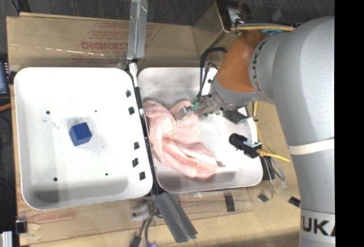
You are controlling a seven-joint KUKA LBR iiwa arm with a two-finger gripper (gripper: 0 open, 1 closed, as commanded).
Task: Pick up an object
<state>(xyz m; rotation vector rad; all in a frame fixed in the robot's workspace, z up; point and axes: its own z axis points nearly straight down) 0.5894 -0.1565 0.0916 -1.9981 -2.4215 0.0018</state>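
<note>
right bin (239,180): a crumpled pink cloth (179,146) lies against its left wall, the gripper (193,109) low at the cloth's upper edge; whether it grips the cloth cannot be told. left bin (34,126): a blue cube (80,133).

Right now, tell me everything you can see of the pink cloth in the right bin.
The pink cloth looks like soft terry towel, pale pink and crumpled into loose folds. It lies in the right bin, against the left wall, stretching from near the middle down towards the front edge. Its upper edge is bunched up where the gripper meets it; whether it is actually gripped cannot be told. Nothing else touches it.
</note>
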